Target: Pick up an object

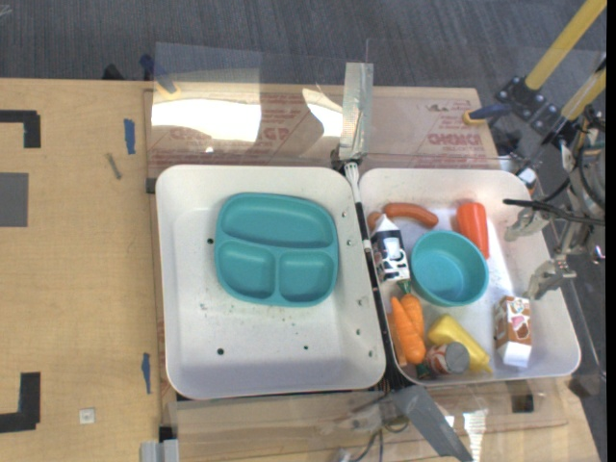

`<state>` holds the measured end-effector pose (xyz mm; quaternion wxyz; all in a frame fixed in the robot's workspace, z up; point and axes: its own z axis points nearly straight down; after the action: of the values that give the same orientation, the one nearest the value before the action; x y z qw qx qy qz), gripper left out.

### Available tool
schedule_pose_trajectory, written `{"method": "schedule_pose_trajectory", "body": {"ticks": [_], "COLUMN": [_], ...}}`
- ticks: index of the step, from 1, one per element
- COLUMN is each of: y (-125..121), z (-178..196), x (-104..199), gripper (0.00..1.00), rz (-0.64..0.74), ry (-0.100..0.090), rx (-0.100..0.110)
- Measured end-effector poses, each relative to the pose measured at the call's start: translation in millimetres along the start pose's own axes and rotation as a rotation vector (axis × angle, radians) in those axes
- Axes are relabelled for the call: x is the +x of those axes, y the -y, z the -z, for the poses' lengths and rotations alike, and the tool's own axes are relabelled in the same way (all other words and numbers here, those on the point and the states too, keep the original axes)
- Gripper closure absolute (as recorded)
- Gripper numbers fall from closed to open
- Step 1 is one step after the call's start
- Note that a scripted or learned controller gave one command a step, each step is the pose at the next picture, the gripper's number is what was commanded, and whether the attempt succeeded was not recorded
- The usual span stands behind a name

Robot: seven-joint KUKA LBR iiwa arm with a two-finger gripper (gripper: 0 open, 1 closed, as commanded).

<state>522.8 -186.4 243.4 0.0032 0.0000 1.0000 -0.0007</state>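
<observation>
Gripper (535, 251) spread wide, I hold nothing, at right bin's (563, 354) right rim | bowl (449, 269) mid-bin, carton (513, 330) near me, carrot (408, 327) left | plate (276, 248) in left bin (183, 349)

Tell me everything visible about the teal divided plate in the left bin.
The teal divided plate looks like smooth moulded plastic, a rounded rectangle with three compartments: one long one across the far side and two smaller ones nearer the camera. It lies flat, right side up, with nothing in it, near the middle of the left bin, slightly toward the far edge. Only the bin floor touches it; small dark specks dot the floor around it.
</observation>
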Motion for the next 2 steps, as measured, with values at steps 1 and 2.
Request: {"method": "schedule_pose_trajectory", "body": {"ticks": [1,2], "y": [26.3,35.8], "z": [-120.8,-134.5], "x": [16.2,14.3], "gripper": [0.0,0.0], "rz": [0.046,0.047], "ry": [0.012,0.013], "rx": [0.003,0.0]}}
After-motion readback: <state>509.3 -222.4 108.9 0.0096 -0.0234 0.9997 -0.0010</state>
